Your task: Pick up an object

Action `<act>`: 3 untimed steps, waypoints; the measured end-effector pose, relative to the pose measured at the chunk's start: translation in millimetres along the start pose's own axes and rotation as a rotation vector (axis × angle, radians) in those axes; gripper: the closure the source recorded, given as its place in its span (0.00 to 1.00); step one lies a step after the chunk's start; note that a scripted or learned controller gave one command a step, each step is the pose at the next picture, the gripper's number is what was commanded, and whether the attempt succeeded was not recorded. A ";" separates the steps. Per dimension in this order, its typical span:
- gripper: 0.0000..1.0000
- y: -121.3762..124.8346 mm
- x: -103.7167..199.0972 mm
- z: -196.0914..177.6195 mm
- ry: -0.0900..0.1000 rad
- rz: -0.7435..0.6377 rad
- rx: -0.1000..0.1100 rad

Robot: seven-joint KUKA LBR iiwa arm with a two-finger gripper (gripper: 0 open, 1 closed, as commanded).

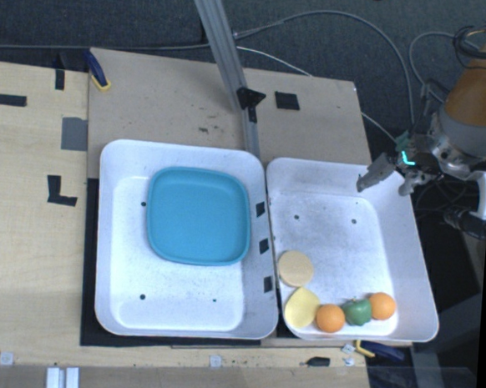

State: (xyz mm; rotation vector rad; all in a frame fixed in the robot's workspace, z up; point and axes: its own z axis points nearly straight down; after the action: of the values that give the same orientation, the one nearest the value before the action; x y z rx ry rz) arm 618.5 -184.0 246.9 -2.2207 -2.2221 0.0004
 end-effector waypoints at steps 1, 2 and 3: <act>0.00 0.0 0.0 0.0 0.000 0.000 0.000; 0.00 -2.5 7.0 61.3 0.001 0.000 0.005; 0.00 6.0 6.8 116.8 0.001 0.000 0.005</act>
State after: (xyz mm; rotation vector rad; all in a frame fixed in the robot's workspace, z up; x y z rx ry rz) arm 624.4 -177.2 130.0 -2.2173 -2.2190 0.0052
